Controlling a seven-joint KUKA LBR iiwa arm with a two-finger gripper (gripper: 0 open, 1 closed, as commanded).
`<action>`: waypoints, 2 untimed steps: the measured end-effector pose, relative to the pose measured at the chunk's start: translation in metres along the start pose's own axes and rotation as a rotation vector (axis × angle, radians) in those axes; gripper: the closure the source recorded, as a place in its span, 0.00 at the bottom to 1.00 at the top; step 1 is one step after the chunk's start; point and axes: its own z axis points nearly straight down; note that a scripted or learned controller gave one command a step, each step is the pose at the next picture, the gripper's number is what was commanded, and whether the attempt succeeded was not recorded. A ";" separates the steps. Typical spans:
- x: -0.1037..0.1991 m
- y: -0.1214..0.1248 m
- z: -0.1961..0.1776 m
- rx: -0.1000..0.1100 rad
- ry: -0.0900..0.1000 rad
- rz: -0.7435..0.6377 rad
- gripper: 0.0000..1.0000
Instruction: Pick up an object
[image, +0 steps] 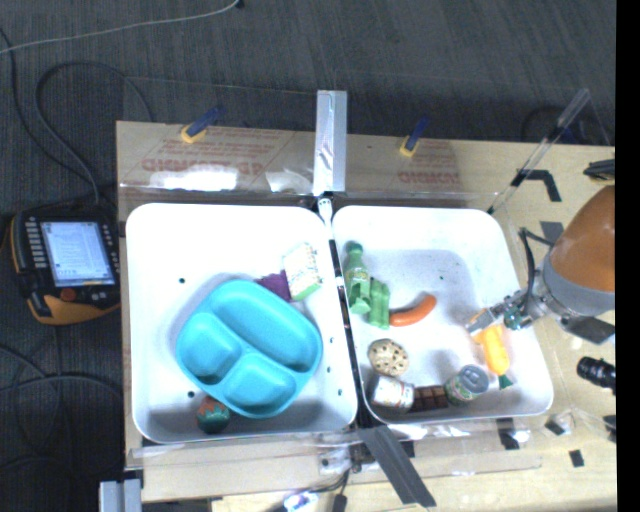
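Reaching in from your right, the arm (585, 262) puts its gripper (497, 322) low at the right bin's (440, 222) right wall, just over an orange-and-yellow toy (495, 349). You cannot tell how the gripper is set. Nearby lie a carrot (412, 311), cookie (388, 355) and green toy (368, 293); a blue tray (250, 347) sits in the left bin (150, 300).

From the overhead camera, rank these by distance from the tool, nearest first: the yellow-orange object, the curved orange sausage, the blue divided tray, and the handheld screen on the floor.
1. Yellow-orange object, beside the tool in the right bin.
2. Curved orange sausage, mid right bin.
3. Blue divided plastic tray, left bin.
4. Handheld screen, far left, off the bench.
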 end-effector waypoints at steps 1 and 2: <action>-0.001 -0.001 0.000 0.000 -0.003 -0.122 0.00; -0.003 0.001 0.000 -0.001 -0.005 -0.164 0.00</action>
